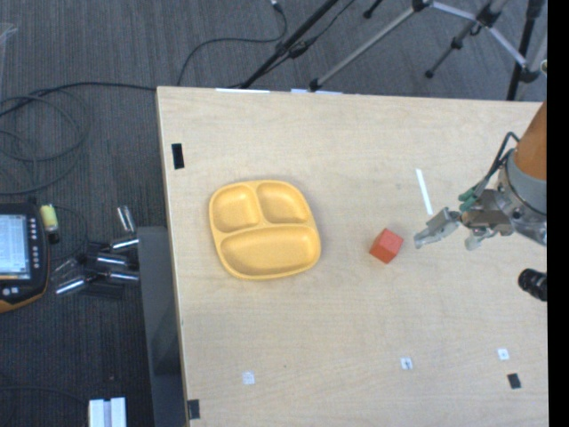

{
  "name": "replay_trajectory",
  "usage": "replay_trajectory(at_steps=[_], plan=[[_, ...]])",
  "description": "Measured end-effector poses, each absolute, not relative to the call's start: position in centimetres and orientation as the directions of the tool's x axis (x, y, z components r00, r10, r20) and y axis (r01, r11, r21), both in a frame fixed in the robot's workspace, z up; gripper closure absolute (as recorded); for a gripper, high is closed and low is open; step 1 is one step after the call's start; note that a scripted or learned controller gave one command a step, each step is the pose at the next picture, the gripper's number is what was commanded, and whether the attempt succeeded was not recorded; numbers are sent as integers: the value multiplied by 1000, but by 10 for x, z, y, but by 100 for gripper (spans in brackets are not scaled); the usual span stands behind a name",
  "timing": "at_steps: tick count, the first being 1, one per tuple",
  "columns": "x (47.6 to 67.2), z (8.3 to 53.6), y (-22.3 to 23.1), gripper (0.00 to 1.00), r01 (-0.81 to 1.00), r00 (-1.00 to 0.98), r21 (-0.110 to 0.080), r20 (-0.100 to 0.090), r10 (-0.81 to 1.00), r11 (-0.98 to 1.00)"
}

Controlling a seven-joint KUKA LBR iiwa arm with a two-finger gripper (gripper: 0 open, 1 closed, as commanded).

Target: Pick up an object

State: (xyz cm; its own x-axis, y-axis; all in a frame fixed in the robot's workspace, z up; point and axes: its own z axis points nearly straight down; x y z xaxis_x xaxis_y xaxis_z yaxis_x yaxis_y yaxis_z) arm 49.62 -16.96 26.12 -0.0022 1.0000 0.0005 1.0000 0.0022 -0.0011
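The gripper (452, 225) is being held open, just beside the red cube (386, 245). It should be centred over the cube before being closed.

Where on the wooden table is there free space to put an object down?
Bare wood lies below the yellow divided plastic plate and the small red cube, and along the light wooden table's top edge. It is crowded at right, where the gripper hangs beside the cube.
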Motion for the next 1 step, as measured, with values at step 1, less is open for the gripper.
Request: replay_trajectory(at_steps=[1], plan=[[577, 120, -176, 0, 998, 55, -2, 0, 998, -55]])
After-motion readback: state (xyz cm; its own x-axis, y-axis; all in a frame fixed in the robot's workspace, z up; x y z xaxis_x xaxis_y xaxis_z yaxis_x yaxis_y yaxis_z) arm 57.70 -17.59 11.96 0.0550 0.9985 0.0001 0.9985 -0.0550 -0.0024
